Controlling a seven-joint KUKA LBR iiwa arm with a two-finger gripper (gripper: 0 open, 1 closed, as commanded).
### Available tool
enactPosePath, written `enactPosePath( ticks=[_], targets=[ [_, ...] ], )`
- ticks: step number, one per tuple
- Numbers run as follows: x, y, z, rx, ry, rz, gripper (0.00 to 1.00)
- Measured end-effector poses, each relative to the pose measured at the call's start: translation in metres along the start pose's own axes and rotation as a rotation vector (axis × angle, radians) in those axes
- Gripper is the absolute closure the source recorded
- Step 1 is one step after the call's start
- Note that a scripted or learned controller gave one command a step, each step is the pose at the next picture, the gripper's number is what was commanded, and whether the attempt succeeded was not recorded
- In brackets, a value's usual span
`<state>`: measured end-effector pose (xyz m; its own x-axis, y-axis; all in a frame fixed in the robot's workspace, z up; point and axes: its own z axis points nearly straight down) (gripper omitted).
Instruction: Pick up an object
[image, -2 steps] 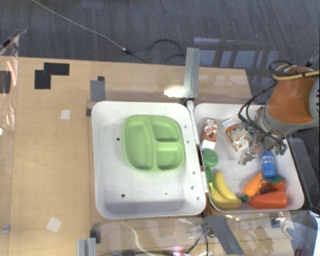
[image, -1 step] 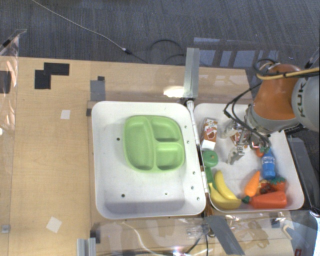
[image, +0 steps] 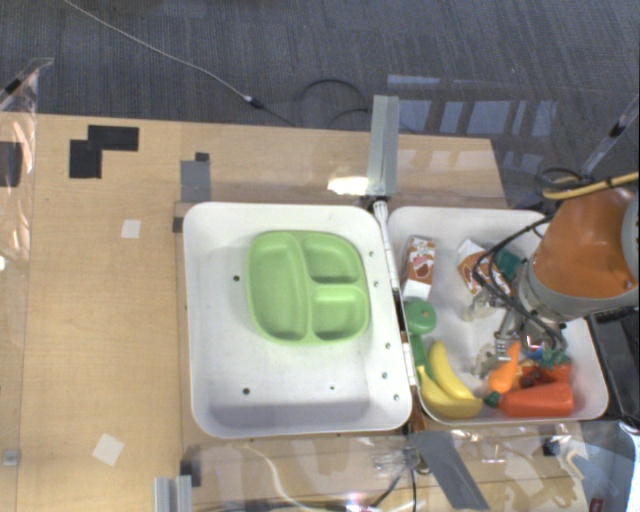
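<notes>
Nearest the camera, at the front of the right bin (image: 590, 400), a yellow banana (image: 447, 382) is seen on the left w/ a red-orange block (image: 538, 399) lying to its right. A small orange carrot-like piece (image: 505, 372) is seen just above that block, approx. under the pincer (image: 503, 345). The pincer is lowered into the bin just beside the carrot piece; its state can't be told, as it is blurred and partly covered by the wrist and cables. Farther back, a green round piece (image: 421, 319) is seen above the banana, then a small carton (image: 419, 264) and a crumpled packet (image: 472, 268). In the left bin (image: 215, 400) a green divided plate (image: 307, 287) is seen, both bins being carried on the tabletop (image: 90, 330).
</notes>
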<state>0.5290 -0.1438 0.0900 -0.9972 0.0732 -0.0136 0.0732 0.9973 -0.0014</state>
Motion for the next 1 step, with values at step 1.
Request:
enactPosePath(
  ticks=[1],
  targets=[
    [-0.0499,-0.0026,0.0014,-0.001,0.0,0.043,0.0]
  ],
)
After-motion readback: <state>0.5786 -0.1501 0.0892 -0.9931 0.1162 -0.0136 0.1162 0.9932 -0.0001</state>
